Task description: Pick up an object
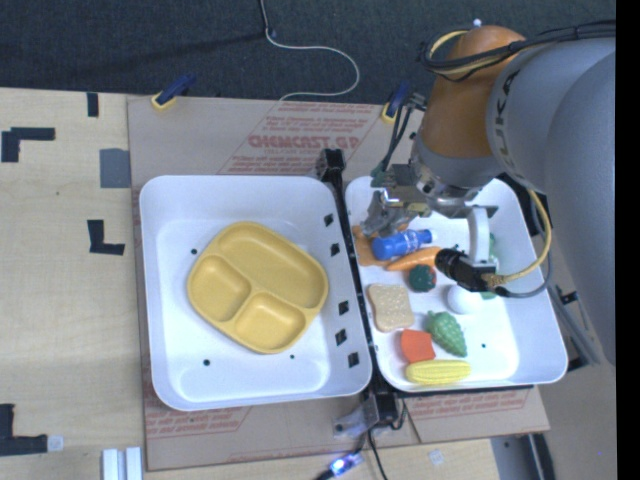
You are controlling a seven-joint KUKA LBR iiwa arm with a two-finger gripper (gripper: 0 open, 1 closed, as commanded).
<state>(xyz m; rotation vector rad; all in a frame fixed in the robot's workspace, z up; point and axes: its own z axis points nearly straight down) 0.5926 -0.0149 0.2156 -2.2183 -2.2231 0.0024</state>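
Hovering pincer near right bin's inner wall, above blue bottle

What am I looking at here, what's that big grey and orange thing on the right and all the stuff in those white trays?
This is one picture from a camera fixed above a workbench, looking down at a slant. The big grey and orange shape is a robot arm reaching in from the right. At its end is a gripper, a two-finger hand, hanging low over the right bin. I cannot tell whether anything is between its fingers.

Two shallow white bins sit side by side. The left bin holds a yellow divided plate. The right bin holds small toy foods: a blue bottle, an orange carrot, a slice of bread, a red block, a green bumpy piece and a yellow corn cob.

The arm's job is to pick one up.
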